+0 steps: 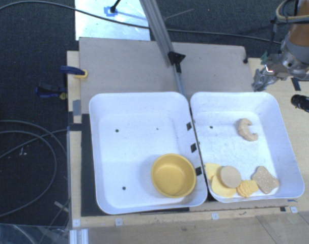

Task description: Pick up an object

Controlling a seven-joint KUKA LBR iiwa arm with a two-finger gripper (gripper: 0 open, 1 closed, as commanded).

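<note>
the gripper (261,80) hangs above the right bin's (285,131) far rim, its state impossible to tell, well apart from the croissant (247,129)

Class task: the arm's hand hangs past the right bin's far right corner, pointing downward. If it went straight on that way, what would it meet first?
Probably the bench top beside the right bin's far rim, not the croissant-shaped piece; depth is unclear, so the hand might clip that rim.

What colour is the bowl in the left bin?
Yellow; the bowl shows clearly in the camera view.
</note>
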